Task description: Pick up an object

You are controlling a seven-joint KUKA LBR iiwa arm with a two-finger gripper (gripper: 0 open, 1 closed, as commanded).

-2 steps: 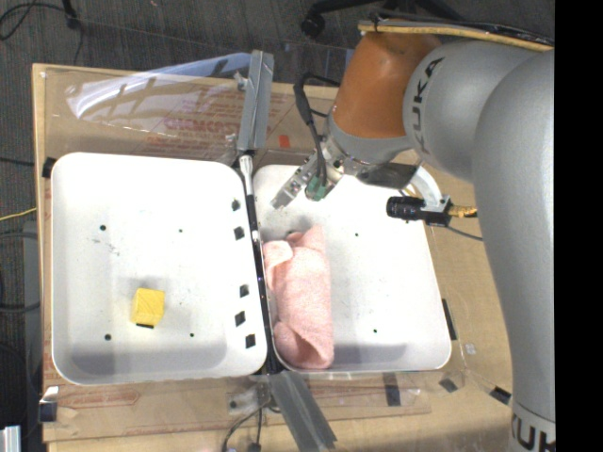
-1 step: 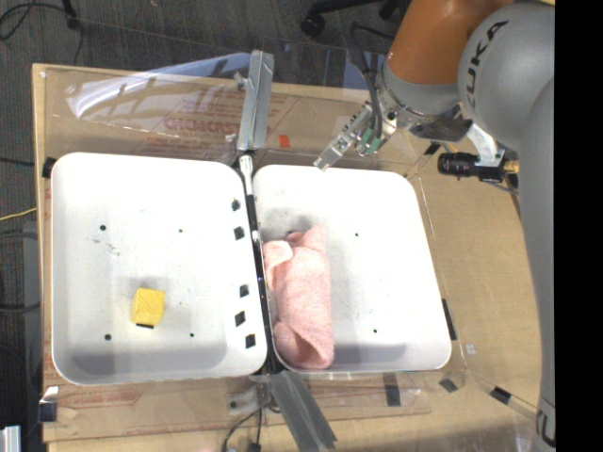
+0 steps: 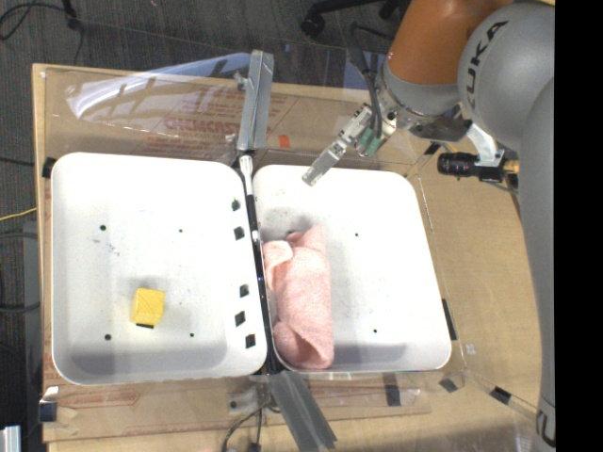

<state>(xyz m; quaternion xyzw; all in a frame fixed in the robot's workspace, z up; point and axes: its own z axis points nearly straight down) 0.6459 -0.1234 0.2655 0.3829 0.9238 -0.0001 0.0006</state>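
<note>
So the pink cloth (image 3: 300, 297) is bunched against the right bin's (image 3: 415, 281) left wall, soft, light; pinch a raised fold. Gripper (image 3: 320, 169) hovers above the bin's far edge, not sure about its grip state

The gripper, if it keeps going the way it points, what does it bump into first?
Probably the bare floor of the right bin, near its top edge. The gripper points down-left, and the pink cloth lies further on. Depth is unclear.

The arm (image 3: 513, 55) bears grey letters "UKA", part of a brand name; red print on the plastic sheet (image 3: 188, 111) is unreadable.
</note>
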